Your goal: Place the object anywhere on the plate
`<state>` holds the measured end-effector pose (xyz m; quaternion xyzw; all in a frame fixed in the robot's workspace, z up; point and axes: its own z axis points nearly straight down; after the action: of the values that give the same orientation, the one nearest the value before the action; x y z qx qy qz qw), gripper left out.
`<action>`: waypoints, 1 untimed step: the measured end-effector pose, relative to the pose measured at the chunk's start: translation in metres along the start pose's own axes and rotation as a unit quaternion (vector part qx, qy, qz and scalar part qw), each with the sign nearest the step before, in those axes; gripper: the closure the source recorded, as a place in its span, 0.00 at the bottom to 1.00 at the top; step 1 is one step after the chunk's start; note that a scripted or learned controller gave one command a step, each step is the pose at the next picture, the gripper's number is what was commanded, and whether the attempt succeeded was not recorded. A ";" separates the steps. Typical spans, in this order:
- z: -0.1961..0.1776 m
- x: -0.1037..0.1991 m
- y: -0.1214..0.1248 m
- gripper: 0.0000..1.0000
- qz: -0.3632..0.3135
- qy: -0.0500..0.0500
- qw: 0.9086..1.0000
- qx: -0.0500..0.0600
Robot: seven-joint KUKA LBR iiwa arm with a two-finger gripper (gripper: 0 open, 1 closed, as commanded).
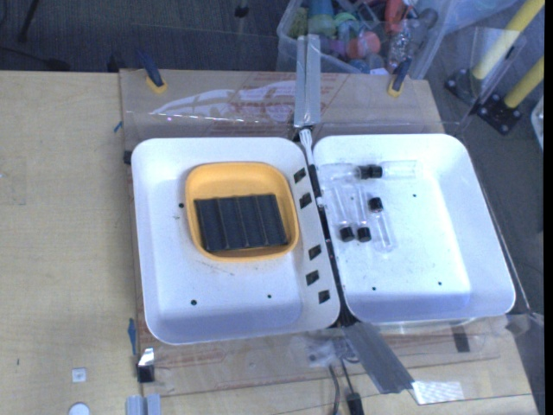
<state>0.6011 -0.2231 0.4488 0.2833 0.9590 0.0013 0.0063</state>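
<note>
Wooden benching is filling the frame's left and lower edges, and two shallow white bins are sitting side by side on it, the left bin [160,258] and the right bin [449,232]. From the camera view, a yellow plate [197,181] is resting in the upper middle of the left bin, and a dark ribbed rectangular object [240,223] is already lying flat on it, well within the rim. By that evidence the placement is reading as complete. Several clear vials with black caps [363,206] are lying loose in the right bin, left of its centre. A clear tub of coloured items [363,15] is standing at the frame's upper middle. Jaw state: I cannot tell.
</note>
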 end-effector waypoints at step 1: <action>0.012 -0.001 0.002 1.00 -0.106 0.004 0.994 0.001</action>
<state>0.6027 -0.2222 0.4370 0.1804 0.9836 0.0005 0.0026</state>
